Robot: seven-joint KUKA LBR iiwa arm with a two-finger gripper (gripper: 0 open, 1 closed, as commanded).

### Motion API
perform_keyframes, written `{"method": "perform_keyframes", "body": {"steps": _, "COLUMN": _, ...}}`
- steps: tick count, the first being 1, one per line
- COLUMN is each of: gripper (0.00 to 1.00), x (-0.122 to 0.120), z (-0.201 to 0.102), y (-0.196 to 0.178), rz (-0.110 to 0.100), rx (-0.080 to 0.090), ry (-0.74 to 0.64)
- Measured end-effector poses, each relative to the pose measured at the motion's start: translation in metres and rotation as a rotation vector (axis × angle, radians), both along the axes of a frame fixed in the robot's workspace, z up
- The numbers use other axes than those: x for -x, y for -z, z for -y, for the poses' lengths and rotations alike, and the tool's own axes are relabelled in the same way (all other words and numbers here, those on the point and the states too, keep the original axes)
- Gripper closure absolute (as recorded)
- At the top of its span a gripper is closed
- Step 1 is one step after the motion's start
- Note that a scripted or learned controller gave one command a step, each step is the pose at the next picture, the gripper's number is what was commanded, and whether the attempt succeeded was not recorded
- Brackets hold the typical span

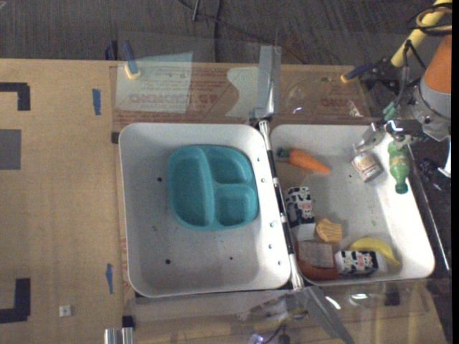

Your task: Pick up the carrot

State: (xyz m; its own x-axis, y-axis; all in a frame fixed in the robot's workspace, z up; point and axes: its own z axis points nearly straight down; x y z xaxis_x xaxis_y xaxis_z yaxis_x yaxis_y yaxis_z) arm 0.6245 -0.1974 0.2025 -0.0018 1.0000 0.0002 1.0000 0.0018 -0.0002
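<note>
**A:** Where is the carrot?

**B:** The carrot [307, 160] lies in the right bin [410, 228], in its upper left corner, close to the divider between the two bins. It is orange with a small green top pointing left, and its tip angles down and to the right. Nothing touches it.

**A:** And the arm?

**B:** The arm [437, 84] comes in at the upper right, grey with an orange band. Its jaws [381, 131] sit over the right bin's upper right corner, well apart from the carrot. I cannot tell whether they are wide or narrow; that area is small and cluttered.

**A:** What else is in that bin?

**B:** Just below the jaws, a small tin can [366, 166] lies tilted, with a green bottle [399, 165] beside it on the right. Lower left, a black-and-white carton [300, 205] stands near the divider. Below it are a yellow-orange wedge [329, 229], a brown square block [316, 254], a second black-and-white carton [357, 261] on its side, and a banana [376, 248] touching that carton.

**A:** The left bin?

**B:** The left bin [143, 249] holds a teal divided plate [212, 186] with three compartments. Both bins rest on a tan worktop [57, 192] marked with blue tape.
</note>
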Motion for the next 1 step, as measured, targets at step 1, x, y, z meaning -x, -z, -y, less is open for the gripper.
{"method": "perform_keyframes", "body": {"steps": 1, "gripper": 0.0, "x": -0.037, "z": -0.0618, "y": 0.1064, "rz": 0.002, "rx": 0.001, "ry": 0.052}}
